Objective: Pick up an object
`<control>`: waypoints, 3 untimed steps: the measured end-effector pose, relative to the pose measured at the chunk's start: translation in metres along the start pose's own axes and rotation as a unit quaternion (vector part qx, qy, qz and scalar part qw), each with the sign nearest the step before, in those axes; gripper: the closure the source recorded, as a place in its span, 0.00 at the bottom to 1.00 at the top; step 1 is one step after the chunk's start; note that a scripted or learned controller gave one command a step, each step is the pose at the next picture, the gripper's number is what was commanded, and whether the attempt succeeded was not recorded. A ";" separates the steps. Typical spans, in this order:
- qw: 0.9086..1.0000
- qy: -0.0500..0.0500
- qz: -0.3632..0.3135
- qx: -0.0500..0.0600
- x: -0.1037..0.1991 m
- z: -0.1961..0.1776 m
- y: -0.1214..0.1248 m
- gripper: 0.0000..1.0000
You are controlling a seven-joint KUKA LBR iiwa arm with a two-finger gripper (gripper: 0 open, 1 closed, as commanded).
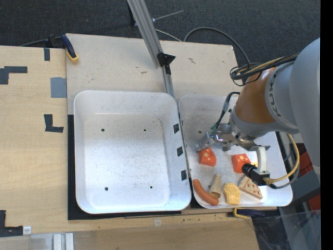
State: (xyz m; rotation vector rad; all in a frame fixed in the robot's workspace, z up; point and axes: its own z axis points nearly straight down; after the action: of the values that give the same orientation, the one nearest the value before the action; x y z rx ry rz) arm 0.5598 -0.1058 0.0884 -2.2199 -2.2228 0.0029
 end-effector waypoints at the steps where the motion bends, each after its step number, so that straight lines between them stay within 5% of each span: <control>1: 1.000 0.001 0.000 0.000 0.001 -0.011 0.000 1.00; 3: 1.000 0.000 0.000 -0.002 0.005 -0.121 -0.006 1.00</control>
State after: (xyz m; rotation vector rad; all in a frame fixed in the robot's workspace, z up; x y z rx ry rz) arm 0.5539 -0.1010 0.2098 -2.2220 -2.2253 -0.0029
